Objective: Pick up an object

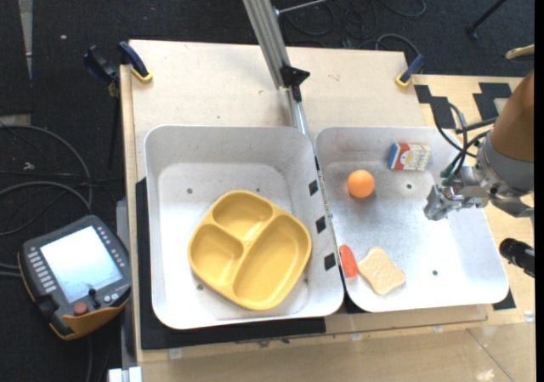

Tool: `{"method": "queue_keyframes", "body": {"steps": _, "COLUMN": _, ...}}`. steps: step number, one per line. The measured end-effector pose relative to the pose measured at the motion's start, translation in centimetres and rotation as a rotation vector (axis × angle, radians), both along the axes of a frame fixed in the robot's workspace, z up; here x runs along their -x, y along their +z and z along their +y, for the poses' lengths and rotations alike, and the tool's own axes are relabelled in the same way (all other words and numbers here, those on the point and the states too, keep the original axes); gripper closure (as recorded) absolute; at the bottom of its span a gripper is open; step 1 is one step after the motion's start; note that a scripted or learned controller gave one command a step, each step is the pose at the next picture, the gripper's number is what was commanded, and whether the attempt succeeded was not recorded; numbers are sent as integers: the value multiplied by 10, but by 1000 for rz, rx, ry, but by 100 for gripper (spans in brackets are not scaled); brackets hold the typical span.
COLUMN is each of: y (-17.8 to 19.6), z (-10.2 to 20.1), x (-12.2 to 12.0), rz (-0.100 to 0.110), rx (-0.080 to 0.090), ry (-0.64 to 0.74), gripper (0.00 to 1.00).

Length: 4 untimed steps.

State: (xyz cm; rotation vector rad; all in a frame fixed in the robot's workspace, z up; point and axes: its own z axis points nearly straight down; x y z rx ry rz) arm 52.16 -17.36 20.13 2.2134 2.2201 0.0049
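Two shallow white bins sit side by side on a pale bench, the left bin toward centre-left of the frame, the right bin toward centre-right. Left bin carries a yellow divided plate, three compartments, lying flat in the bin's lower middle. Right bin carries four items. Orange ball in its upper left part. Small carton, white with red and blue print, up and to the right of the ball, near the bin's far wall, apart from the ball. Toast slice near the bin's lower edge, left of centre. Carrot piece, orange-red, just beside the toast on its left, close against the bin's left wall. Arm comes in from the right edge of the frame; gripper hangs over the right half of the right bin, right of the ball and below the carton, well apart from the toast. Nothing seen between its fingers; whether they stand wide or narrow cannot be told at this angle. A teach pendant lies on the floor at lower left of the frame.
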Motion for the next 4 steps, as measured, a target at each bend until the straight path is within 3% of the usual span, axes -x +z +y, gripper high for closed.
{"method": "queue_keyframes", "body": {"steps": 1, "y": 63, "z": -3, "x": 0, "rz": -1, "rx": 1, "ry": 0, "gripper": 100}}
{"method": "queue_keyframes", "body": {"steps": 2, "y": 86, "z": -3, "x": -1, "rz": 3, "rx": -1, "ry": 0, "gripper": 100}}
{"method": "queue_keyframes", "body": {"steps": 4, "y": 61, "z": 93, "x": -15, "rz": 9, "rx": -4, "ry": 5, "gripper": 100}}
